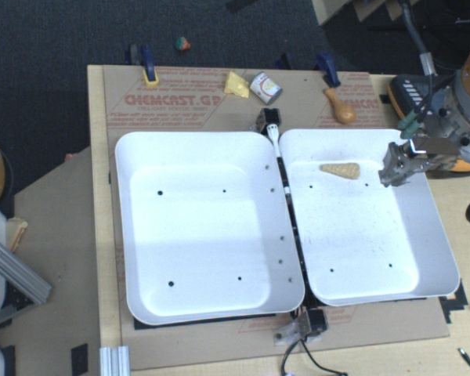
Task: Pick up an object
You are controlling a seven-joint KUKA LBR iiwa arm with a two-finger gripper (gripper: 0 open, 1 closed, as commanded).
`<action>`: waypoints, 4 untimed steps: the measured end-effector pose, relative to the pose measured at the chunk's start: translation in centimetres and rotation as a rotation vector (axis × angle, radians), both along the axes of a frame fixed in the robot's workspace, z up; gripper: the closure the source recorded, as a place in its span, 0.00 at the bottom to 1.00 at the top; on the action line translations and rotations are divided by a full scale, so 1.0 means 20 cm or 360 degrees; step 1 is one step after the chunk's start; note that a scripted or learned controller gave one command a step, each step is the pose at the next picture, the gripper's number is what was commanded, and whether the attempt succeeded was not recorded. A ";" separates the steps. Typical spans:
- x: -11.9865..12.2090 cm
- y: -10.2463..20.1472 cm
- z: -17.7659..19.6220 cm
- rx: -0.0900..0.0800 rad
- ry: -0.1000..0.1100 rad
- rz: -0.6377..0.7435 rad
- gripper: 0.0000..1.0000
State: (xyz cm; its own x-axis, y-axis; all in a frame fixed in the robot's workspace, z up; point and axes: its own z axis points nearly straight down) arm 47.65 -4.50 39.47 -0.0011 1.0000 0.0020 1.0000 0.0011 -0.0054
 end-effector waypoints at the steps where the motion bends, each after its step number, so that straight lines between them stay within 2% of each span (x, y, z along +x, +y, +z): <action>1: 0.01 -0.56 0.09 -0.0013 -0.0017 -0.0020 1.00; 2: 0.22 -0.15 -0.20 0.0002 0.0002 0.0013 1.00; 3: 0.01 -0.28 0.19 -0.0007 -0.0026 -0.0006 1.00; 4: 0.02 -0.17 0.72 -0.0006 -0.0034 0.0004 1.00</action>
